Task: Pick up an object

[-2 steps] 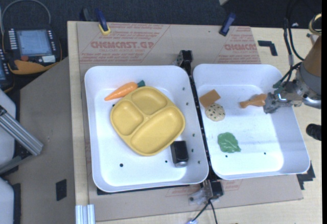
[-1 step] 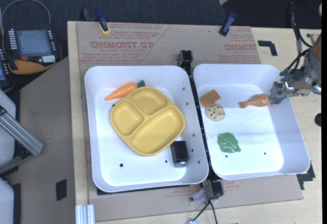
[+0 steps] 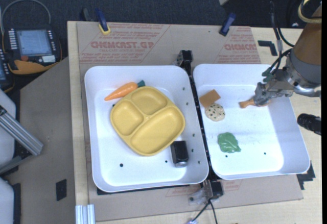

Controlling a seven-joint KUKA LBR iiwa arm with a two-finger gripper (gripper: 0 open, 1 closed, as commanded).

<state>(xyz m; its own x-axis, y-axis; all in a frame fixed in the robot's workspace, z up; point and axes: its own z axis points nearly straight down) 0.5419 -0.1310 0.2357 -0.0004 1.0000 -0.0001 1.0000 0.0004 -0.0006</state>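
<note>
My gripper [image 3: 262, 96] hangs over the far right part of the right bin [image 3: 255, 167], reaching in from the right. A small orange-brown piece [image 3: 246, 103] lies right at its tip, sticking out to the left; whether it is gripped or only touched I cannot tell. Further left in the same bin are a brown square cracker [image 3: 209, 98] and a round chocolate-chip cookie [image 3: 215, 112] just below it. A green leafy piece [image 3: 228, 142] sits near the bin's middle front.
The left bin [image 3: 97, 131] holds a yellow divided plate [image 3: 147, 121], an orange carrot [image 3: 120, 91] behind it and a small black block [image 3: 179, 152] at the front right. A black divider clip [image 3: 184, 57] stands between the bins.
</note>
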